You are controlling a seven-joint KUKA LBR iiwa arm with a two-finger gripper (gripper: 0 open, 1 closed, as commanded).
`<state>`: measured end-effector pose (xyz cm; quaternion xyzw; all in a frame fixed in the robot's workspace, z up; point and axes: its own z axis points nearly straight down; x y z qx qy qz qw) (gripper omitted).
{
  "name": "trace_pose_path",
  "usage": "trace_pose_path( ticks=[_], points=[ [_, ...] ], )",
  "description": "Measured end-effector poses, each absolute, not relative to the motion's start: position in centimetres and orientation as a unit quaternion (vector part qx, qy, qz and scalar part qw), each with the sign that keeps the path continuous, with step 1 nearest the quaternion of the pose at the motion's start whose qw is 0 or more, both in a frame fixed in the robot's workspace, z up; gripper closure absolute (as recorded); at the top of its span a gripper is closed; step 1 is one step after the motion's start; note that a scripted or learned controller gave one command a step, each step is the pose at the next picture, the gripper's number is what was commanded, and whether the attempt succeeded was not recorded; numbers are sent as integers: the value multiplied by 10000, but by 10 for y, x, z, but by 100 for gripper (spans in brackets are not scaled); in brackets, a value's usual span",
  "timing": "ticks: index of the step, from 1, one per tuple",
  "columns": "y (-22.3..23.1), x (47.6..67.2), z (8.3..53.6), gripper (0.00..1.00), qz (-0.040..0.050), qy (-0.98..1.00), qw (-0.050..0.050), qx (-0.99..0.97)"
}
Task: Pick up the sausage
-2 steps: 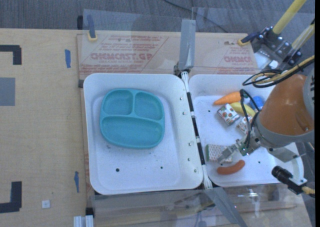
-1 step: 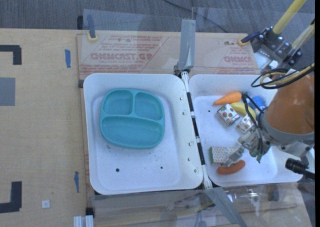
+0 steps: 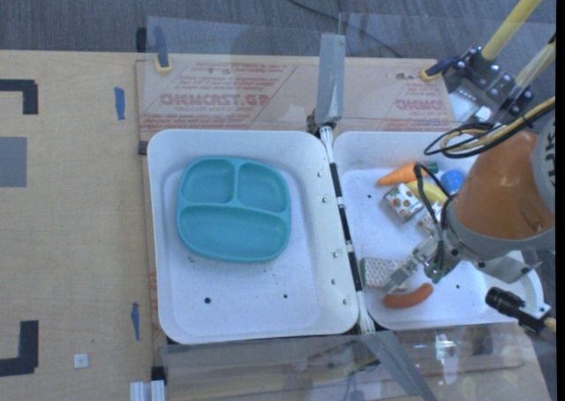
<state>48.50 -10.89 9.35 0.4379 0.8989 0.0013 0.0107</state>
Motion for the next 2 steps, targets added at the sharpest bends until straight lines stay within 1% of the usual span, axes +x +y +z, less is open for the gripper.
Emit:
trace_pose_path(
  ticks=[1,2],
  points=[
    [-105,488,94,0,17,9362,136,3513],
    [-149,486,93,0,49,9080,81,4188]
  ],
)
